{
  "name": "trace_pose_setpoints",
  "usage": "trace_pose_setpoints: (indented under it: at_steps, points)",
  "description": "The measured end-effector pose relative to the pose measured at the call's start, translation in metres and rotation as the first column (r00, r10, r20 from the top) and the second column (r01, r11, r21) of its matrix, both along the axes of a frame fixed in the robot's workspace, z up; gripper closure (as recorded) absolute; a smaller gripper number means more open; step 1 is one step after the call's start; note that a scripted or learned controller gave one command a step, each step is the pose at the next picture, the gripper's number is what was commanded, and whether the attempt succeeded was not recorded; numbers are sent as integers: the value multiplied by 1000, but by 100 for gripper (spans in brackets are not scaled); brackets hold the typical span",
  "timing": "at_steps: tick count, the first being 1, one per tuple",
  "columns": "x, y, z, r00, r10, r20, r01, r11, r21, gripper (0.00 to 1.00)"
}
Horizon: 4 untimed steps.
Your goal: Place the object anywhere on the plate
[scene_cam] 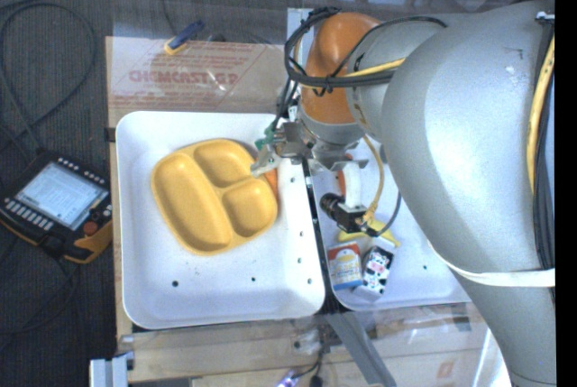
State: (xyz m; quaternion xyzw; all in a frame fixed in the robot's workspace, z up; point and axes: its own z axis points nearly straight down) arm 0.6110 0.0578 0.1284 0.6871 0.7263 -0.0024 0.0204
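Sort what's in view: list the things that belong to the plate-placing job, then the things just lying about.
Job:
- yellow plate with three compartments, in the left bin
- gripper, at the plate's right edge
- orange object just under it; grasp not clear

Lying about:
- small carton and black-and-white item in the right bin
- teach pendant on the floor
- blue-yellow item on the cardboard

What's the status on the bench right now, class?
Gripper at yellow plate right rim. Something orange just below it, hold unconfirmed. Small items in right bin.
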Motion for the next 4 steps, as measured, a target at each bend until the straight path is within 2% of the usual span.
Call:
trace_pose_setpoints:
  at_steps: [2,3,4]
  points:
    - [1,1,0,1000,-13,0,13,1000,0,0]
    - [2,-19,10,999,-32,0,32,999,-22,100]
    - [0,-2,7,1000,-14,-6,14,1000,-5,0]
